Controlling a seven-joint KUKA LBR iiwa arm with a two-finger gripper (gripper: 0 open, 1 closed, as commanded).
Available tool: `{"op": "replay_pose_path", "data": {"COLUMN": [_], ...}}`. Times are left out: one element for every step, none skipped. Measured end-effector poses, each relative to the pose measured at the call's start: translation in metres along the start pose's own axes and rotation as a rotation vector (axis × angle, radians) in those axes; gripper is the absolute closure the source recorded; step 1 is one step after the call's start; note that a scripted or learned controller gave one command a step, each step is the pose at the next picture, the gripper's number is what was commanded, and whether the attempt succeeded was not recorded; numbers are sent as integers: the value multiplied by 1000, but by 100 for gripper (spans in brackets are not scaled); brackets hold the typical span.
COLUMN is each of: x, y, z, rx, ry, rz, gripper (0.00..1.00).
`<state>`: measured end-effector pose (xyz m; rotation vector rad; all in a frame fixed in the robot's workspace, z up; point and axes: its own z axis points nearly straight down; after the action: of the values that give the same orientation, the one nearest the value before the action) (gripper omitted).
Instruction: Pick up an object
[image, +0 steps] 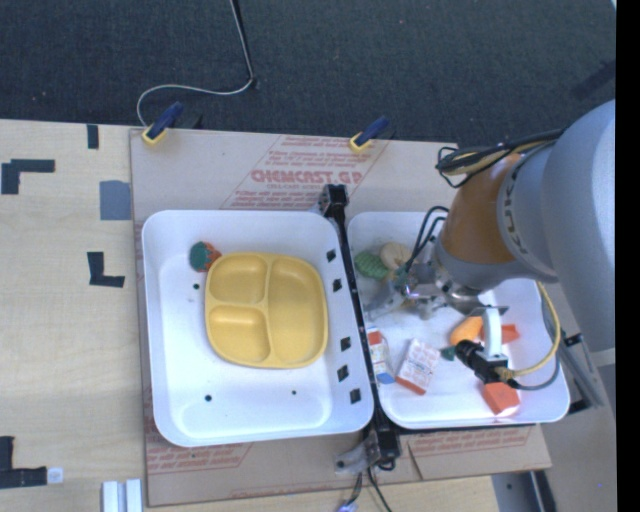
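— Where is the gripper (415, 292)?
— In the right bin (535, 405), low at its far left, near a green object (371, 264). Its jaws, I cannot tell.

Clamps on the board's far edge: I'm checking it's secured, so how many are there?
2. One yellow-and-blue clamp at the cardboard sheet's far left corner, another further right along that same edge. The arm may hide more.

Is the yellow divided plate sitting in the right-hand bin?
No. The yellow divided plate lies in the left bin, while the right bin holds small packets and toys.
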<state>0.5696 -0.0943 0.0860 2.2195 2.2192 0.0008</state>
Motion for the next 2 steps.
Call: {"op": "replay_pose_path", "data": {"x": [-8,-9], "y": [59,59], "z": [0,-10], "rx": [-1,2], "ry": [0,-1], "rz": [-2,-3], "gripper": [0,100]}}
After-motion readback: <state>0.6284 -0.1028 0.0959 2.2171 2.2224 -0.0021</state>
